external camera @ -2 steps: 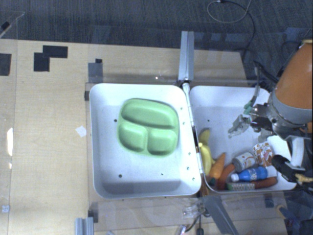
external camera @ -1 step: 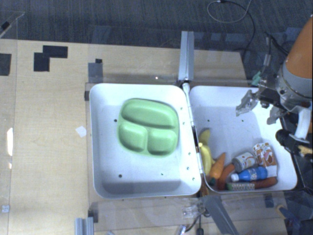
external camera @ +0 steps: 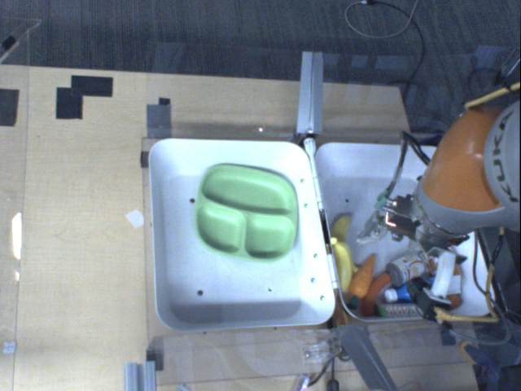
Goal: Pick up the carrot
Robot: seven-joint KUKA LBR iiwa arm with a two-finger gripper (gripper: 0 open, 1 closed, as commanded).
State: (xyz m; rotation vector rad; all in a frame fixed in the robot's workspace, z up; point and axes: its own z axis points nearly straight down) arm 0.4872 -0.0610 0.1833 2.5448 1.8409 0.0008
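Note:
The carrot (external camera: 361, 272) is an orange, tapered piece lying at a slant in the front left part of the right bin (external camera: 358, 163). It rests between a yellow banana (external camera: 343, 255) and a red-orange item (external camera: 379, 287). My gripper (external camera: 381, 221) hangs over the middle of the right bin, just above and to the right of the carrot's upper end and apart from it. Nothing shows in its grasp. The grey arm with its orange band (external camera: 460, 169) covers the bin's right side.
The left bin (external camera: 171, 243) holds a green compartment plate (external camera: 246, 210). Several small items, one of them a blue and white tube (external camera: 400, 294), crowd the right bin's front corner beside the carrot. A metal divider rail (external camera: 319, 210) runs between the bins. Cables trail by the wrist.

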